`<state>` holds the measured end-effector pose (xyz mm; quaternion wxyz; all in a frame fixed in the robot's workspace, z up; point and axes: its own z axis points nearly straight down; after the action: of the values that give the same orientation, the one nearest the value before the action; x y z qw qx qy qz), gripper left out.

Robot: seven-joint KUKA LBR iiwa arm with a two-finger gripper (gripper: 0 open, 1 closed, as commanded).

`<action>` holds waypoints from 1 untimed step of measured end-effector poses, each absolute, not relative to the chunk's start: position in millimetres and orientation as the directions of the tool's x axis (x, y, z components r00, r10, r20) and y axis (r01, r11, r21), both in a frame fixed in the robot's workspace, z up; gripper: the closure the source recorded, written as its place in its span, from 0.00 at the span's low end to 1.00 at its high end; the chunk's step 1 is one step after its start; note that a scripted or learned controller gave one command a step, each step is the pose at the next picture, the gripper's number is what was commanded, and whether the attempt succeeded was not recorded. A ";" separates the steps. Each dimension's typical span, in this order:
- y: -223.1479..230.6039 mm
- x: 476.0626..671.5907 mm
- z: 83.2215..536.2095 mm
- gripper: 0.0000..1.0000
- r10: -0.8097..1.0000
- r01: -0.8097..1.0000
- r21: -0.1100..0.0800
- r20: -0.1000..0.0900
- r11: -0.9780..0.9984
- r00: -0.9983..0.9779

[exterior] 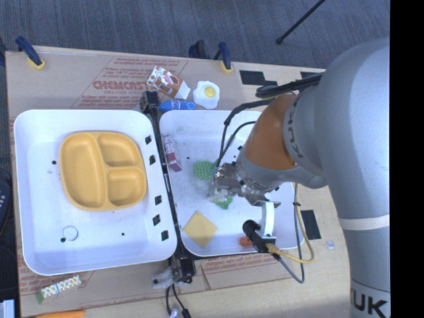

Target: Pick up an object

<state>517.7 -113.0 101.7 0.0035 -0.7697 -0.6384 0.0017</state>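
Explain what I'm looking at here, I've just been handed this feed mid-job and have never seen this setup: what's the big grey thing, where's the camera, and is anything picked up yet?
The single camera sits above the bench, looking down at a slant. The big grey shape with the orange band is the robot arm, reaching in from the right. Its gripper is low in the right bin, over some green pieces; whether it holds one cannot be told from here. That bin also has a yellow square near the front and a small reddish packet by the divider. The left bin holds a yellow divided plate. Behind the bins, on the cardboard, lie a toy fried egg and a snack packet.
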 end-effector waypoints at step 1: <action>-117.8 509.3 254.5 1.00 0.988 0.988 -0.001 0.000 -0.151 0.151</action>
<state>509.3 -117.8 254.5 0.0004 -0.7588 -0.6513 0.0005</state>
